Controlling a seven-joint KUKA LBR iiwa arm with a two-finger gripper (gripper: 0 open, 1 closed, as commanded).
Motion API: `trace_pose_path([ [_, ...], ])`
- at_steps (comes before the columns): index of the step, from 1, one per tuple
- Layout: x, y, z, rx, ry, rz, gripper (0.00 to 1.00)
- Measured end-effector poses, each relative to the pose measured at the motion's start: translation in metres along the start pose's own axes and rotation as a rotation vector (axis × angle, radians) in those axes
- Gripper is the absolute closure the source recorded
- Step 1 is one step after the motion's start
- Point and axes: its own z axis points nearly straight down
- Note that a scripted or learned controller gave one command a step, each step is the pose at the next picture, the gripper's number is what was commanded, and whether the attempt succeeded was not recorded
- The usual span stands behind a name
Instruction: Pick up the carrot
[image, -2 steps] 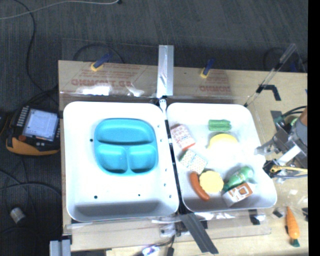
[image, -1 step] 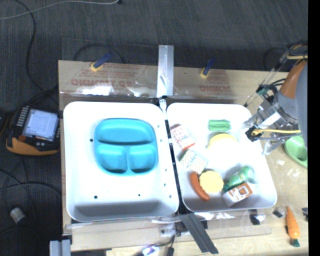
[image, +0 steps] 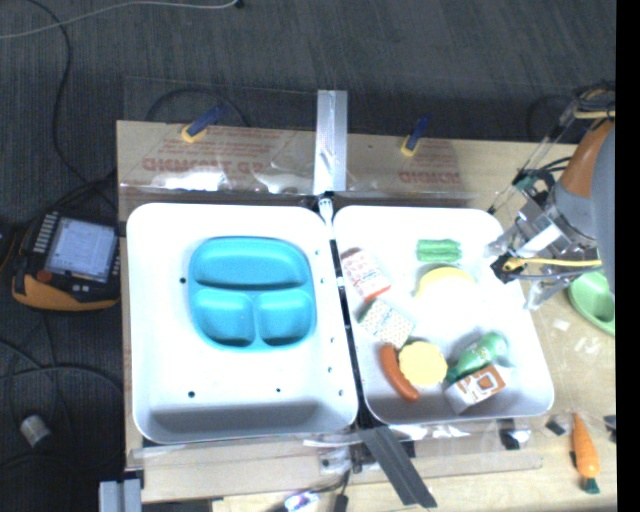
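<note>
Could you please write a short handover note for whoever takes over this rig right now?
Gripper: at the right rim of the right bin, with nothing visibly held.
Carrot: orange with a green end, lying on the bench outside the right bin, past its lower right corner in the view, well away from the gripper.
Lookalike: an orange-red sausage-shaped piece in the right bin, beside a yellow disc.
Done: nothing; carrot not picked up.
Left: reach the carrot, grasp it, lift it.

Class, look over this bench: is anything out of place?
Yes. The carrot lies on the bench, outside the right bin, past its near right corner, while most toy foods sit inside that bin.
</note>
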Motion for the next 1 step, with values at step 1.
trace_pose_path([
  [1, -0.0657, -0.0404, 0.0698, 0.004, 0.009, 0.245, 0.0],
])
